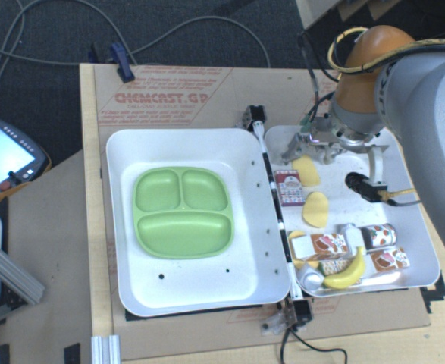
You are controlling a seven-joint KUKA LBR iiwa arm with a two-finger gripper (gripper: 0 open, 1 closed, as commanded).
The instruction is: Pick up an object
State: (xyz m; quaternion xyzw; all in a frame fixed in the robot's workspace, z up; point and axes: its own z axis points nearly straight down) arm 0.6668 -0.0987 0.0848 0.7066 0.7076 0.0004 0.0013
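My gripper (315, 147) hangs low over the far end of the right bin (423, 237), with the grey arm and its orange band above it. Just in front of the gripper lies a pale yellow wedge (307, 171), close to it or touching; I cannot tell which. A second yellow piece (316, 208) lies nearer the middle of the bin. A small red-and-white box (287, 188) rests against the bin's left wall. A banana (345, 271) lies at the near end among several red-and-white packets (328, 243) and a small can (379, 236).
The left bin (123, 173) holds a green divided plate (183, 212). A metal-topped can (311, 280) sits in the near left corner of the right bin. A black clamp (254, 116) stands at the far end of the wall between the bins.
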